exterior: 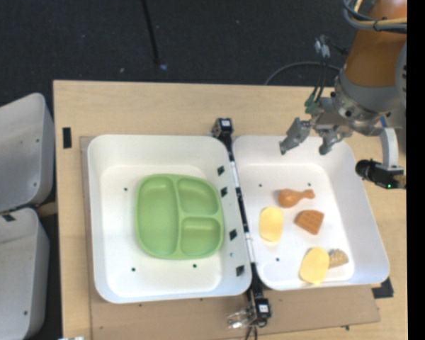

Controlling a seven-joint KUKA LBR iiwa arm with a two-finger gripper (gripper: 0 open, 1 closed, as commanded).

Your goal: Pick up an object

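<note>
Bins sit side by side on the tabletop (pixel 71 105): the left bin (pixel 106 161) holds a green divided plate (pixel 178 215), the right bin (pixel 354 211) a drumstick (pixel 295 197), an orange wedge (pixel 309 222), two yellow pieces (pixel 271 224) (pixel 314 265) and a tan bit (pixel 338 258). The end effector (pixel 312 138) hangs over the right bin's far edge, fingers spread with nothing between them, well apart from the food.

The two bins (pixel 106 190) (pixel 354 211) are white, and the bench (pixel 163 105) under them is light tan wood. A light green tray (pixel 178 216) with three parts sits in one bin. The other has an orange-brown drumstick (pixel 295 197), an orange wedge (pixel 309 222) and two pale yellow pieces (pixel 271 224) (pixel 314 265).
</note>
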